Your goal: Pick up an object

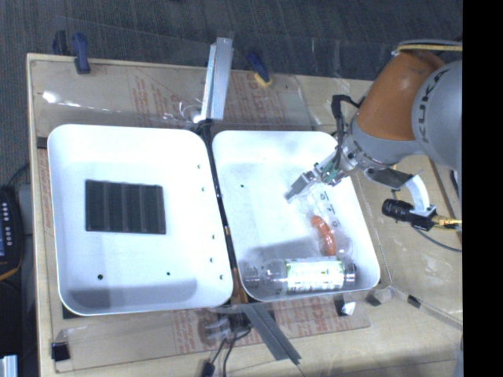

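Pincer [302, 185] hangs over the right bin [259, 151], in its far-right part, fingers pointing left toward the bin floor. Can't tell if it is released or clenched; nothing visible between the fingers. Grey arm [416, 108] with the orange band comes in from the right, over the bin's right wall.

Right bin holds a clear plastic bottle [302, 276] with a green-and-white label, lying on its side along the near wall, cap end to the left. Just far of the bottle's right end sits an orange item [324, 236] inside a clear wrapper, close to the right wall, near and a bit right of the pincer. Wrapper reaches up toward the pincer; contact unclear.

Left bin [71, 155] holds a dark rectangular ribbed block [126, 206], flat on the floor, left of centre. Both bins sit side by side on the desk [409, 265], touching along the middle.
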